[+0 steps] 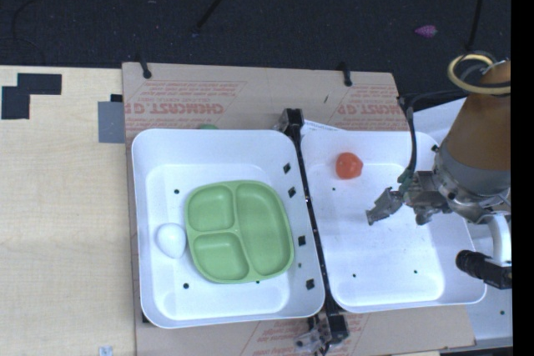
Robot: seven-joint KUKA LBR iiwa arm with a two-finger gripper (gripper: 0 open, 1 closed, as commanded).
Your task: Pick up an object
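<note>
A small red-orange object (349,165) lies near the back of the right bin (392,288). My gripper (399,208) hangs over the middle of that bin, in front and to the right of the red object and apart from it. Nothing shows between its fingers. The left bin (154,179) holds a green three-part plate (238,231), and a white egg-shaped object (171,240) rests just left of the plate.
The two bins meet at a black clamped divider (304,221). A cardboard sheet (250,100) lies under both bins. The arm's grey and orange body (484,137) fills the right side, with a black part (484,268) by the bin's right rim.
</note>
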